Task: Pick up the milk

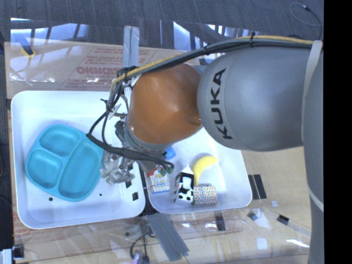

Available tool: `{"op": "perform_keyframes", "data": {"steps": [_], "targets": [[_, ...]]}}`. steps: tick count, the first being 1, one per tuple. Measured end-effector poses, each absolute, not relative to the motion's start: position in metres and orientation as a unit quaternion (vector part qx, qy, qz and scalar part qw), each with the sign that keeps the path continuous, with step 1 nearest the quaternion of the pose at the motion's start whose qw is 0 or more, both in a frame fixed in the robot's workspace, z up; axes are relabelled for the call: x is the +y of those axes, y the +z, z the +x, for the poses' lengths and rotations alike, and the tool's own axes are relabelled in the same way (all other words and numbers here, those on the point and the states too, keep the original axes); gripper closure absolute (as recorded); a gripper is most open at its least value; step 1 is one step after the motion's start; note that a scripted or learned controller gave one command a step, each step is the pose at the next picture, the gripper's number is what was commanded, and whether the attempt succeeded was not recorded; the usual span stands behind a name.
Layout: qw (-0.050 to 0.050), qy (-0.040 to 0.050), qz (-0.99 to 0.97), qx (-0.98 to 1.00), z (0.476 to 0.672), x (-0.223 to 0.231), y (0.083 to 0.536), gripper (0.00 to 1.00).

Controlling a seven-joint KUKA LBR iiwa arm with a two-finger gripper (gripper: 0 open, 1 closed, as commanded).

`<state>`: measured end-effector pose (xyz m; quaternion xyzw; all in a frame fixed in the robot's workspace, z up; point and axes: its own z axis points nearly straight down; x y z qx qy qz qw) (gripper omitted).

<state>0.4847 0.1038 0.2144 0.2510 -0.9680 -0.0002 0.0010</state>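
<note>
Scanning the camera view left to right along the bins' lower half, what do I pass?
Blue divided plate → gripper → small colourful carton → black-and-white cow-print milk carton → speckled packet, with the yellow banana just above it.

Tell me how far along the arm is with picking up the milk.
Nothing looks finished yet. The milk carton sits in the right bin, beside the banana and a small box. In hand: the gripper is low over the left bin, near the blue plate, holding nothing visible. Left: reach the carton, grasp it, lift.
</note>
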Motion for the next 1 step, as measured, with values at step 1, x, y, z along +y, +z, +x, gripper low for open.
{"op": "perform_keyframes", "data": {"steps": [1], "targets": [[0.003, -0.0005, 0.346, -0.938, 0.4904, 0.0703, 0.2047, 1.0]]}}
